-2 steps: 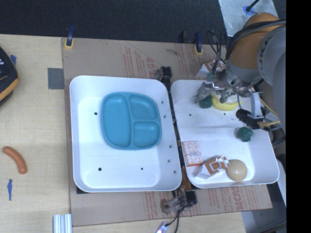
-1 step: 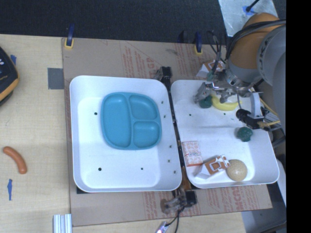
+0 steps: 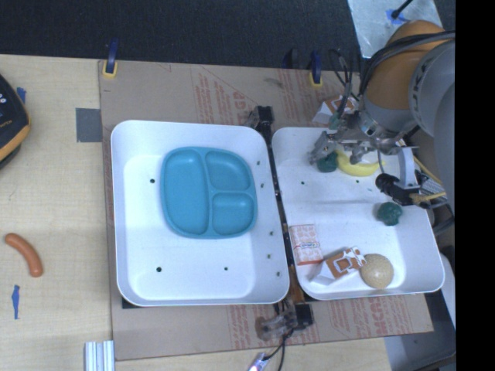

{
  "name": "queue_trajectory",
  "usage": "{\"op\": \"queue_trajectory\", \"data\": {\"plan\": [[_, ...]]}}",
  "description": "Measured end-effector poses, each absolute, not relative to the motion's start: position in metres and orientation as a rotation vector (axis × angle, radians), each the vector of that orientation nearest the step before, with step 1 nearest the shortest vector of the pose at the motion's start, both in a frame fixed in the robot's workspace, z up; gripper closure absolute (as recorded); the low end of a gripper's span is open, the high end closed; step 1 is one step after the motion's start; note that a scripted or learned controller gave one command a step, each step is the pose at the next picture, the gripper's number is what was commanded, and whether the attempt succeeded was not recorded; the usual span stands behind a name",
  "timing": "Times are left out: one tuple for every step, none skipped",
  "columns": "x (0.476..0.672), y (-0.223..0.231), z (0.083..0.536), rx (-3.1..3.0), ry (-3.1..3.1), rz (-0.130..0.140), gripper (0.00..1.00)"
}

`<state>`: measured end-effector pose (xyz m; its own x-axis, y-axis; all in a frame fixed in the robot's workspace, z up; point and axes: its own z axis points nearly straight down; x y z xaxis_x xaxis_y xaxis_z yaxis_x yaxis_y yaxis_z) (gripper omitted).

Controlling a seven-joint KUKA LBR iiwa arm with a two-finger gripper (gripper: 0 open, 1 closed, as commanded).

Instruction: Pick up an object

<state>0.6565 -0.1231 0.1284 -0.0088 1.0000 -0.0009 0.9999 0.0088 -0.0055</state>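
My gripper [image 3: 339, 156] hangs low over the far end of the right bin [image 3: 340, 207], fingers spread apart and open. A small dark green lump [image 3: 329, 163] lies just beside the left finger [image 3: 320, 154], and a yellow round piece [image 3: 361, 166] lies by the right finger. Neither is clamped between the fingers. Further toward the front, a second green lump [image 3: 389, 212] rests by the bin's right wall. A tan ball [image 3: 377, 270], an orange-and-white packet [image 3: 341, 263] and a white sachet with red print [image 3: 304, 242] lie at the near end.
The left bin [image 3: 139, 269] holds a blue divided plate [image 3: 208, 192]. A sausage-shaped toy [image 3: 25, 253] lies on the bench at far left, beside a black and yellow device [image 3: 9, 122]. The arm's grey and orange body [image 3: 410, 76] looms over the right bin's far corner.
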Motion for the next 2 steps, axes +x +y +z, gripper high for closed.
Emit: {"op": "queue_trajectory", "data": {"plan": [[0.6564,-0.1231,0.1284,-2.209,-2.229,0.007,0.0],[0.6564,-0.1231,0.1284,-2.209,-2.229,0.007,0.0]]}}
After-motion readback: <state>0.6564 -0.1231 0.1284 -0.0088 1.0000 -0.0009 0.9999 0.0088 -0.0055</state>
